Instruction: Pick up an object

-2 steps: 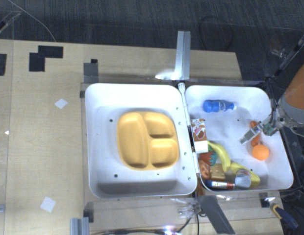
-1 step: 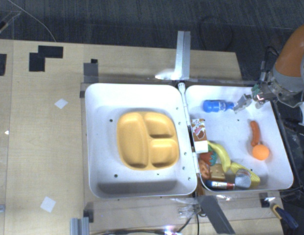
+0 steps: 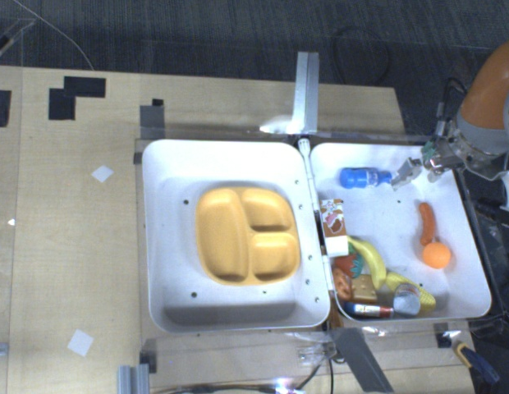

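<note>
my end effector (image 3: 412,171) sits at 1 o'clock in the right shallow white bin (image 3: 476,257), can't tell how it's set | small blue plastic bottle (image 3: 363,177) just beside it at 9 o'clock | yellow divided plastic tray (image 3: 245,235) in left white bin (image 3: 168,236) | orange ball (image 3: 436,255) at 4 o'clock

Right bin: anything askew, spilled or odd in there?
Nothing spilled or broken. The right bin has most items heaped in its near left corner: banana, packets and a marker, some overlapping. The blue bottle lies on its side near the gripper; the orange ball and carrot sit apart.
</note>
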Robot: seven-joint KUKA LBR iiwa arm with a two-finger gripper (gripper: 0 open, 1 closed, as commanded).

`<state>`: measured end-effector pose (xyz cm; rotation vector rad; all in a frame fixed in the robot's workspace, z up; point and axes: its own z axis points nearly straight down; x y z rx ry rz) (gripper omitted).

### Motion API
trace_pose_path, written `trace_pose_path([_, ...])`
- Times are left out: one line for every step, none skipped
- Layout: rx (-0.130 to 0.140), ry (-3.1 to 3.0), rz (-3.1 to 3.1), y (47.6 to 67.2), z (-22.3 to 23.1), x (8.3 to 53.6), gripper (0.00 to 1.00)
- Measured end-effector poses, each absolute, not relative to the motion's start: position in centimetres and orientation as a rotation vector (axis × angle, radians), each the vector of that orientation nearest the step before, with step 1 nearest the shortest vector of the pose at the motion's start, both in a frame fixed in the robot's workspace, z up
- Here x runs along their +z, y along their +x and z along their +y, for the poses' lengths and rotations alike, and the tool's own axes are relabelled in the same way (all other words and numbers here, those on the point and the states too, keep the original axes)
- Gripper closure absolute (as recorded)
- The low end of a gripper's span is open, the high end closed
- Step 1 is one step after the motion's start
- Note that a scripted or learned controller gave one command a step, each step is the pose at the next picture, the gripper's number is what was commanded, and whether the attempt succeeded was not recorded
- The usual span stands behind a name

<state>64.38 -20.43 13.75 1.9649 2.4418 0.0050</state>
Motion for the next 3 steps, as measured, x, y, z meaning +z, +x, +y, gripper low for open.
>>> trace_pose_path([0.006,2.061,2.362,66.4,-20.4,11.6,0.00])
trace_pose_path([0.010,2.366,2.059,62.3,-13.5,16.7,0.00])
trace_pose_path([0.001,2.209,2.234,54.6,-12.0,13.3,0.00])
